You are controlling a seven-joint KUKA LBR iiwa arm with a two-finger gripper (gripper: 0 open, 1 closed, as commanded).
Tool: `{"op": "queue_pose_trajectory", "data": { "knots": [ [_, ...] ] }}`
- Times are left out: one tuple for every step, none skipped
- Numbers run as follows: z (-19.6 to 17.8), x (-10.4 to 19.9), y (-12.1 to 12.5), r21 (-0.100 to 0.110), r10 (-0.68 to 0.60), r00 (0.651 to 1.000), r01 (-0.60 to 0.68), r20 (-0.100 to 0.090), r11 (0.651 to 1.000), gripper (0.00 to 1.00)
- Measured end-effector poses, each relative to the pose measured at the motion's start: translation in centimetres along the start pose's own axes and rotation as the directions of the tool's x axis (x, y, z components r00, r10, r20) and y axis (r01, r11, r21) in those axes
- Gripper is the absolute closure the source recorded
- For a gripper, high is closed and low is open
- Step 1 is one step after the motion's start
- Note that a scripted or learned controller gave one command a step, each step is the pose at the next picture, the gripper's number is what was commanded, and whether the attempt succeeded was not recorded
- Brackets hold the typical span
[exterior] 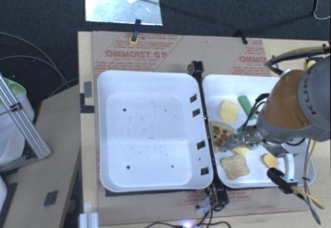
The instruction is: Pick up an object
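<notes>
The right bin [258, 83] holds several small objects. A pale yellow piece [229, 110] and a green piece [244, 103] lie toward its back. A red-and-yellow pizza-like slice [220, 133] lies by the left wall, with a tan toast-like piece [234, 166] in front of it. Two small yellow pieces [270, 160] [241, 150] lie near the front. My gripper [237, 140] is low in this bin, pointing left, its tip right beside the pizza-like slice. The grey arm with its orange band [284, 103] covers the bin's right part.
The left bin [150, 128] sits beside the right one, a black divider bar [204, 118] with clips between them. Cardboard [170, 51] lies under both bins. Cables and a black clamp [282, 180] hang at the arm's front right.
</notes>
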State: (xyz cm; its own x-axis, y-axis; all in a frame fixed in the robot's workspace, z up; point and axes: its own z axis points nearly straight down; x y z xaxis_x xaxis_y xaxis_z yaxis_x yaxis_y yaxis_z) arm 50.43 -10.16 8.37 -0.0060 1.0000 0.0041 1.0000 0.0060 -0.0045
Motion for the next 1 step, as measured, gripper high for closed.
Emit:
{"op": "queue_pose_trajectory", "data": {
  "knots": [
    [-1.51,-0.34,0.59,-0.014,0.002,1.0,-0.002,0.003,1.0,1.0]
  ]
}}
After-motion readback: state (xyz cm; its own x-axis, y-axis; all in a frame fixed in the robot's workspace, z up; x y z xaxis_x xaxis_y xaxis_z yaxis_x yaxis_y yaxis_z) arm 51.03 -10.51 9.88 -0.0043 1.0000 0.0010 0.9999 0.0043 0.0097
